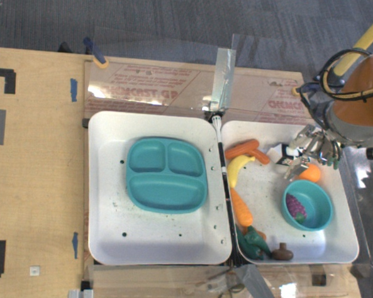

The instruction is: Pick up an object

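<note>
My gripper (307,154) hangs low over the back of the right bin (347,253), reaching in from the right below the arm's orange band. A small orange object (311,173) lies just under and in front of it, partly covered by the gripper. I cannot make out whether the two touch. Right in front of that stands a teal bowl (315,213) holding purple grapes (296,207). To the gripper's left lie an orange piece (249,147) and a yellow banana (234,169).
An orange carrot (241,207), a green toy (254,242) and a small brown item (283,251) lie along the right bin's left and front sides. The left bin (100,222) holds a teal divided plate (166,175). A clear upright divider (223,78) stands behind the bins.
</note>
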You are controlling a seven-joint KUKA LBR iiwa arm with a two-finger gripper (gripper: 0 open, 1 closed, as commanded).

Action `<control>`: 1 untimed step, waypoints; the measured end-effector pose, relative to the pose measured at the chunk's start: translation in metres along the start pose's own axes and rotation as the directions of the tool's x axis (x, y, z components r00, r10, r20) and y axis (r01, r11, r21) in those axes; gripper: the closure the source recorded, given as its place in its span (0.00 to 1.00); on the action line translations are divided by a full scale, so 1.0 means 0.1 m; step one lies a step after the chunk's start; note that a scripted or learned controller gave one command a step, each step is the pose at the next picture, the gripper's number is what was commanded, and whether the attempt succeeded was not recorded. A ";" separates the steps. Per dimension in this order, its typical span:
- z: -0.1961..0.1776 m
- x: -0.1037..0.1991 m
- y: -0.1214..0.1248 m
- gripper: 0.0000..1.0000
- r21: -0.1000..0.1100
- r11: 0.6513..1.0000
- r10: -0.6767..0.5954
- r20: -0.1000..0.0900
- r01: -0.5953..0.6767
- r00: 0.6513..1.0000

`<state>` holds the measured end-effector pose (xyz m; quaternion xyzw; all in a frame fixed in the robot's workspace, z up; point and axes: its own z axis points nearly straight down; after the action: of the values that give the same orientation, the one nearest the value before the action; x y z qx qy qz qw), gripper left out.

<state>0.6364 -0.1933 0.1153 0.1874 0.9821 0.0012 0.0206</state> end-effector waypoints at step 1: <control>0.04 0.16 -0.35 0.00 -0.002 1.000 -0.023 0.016 0.023 1.000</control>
<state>0.6087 -0.2203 0.1102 0.1762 0.9839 0.0005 0.0286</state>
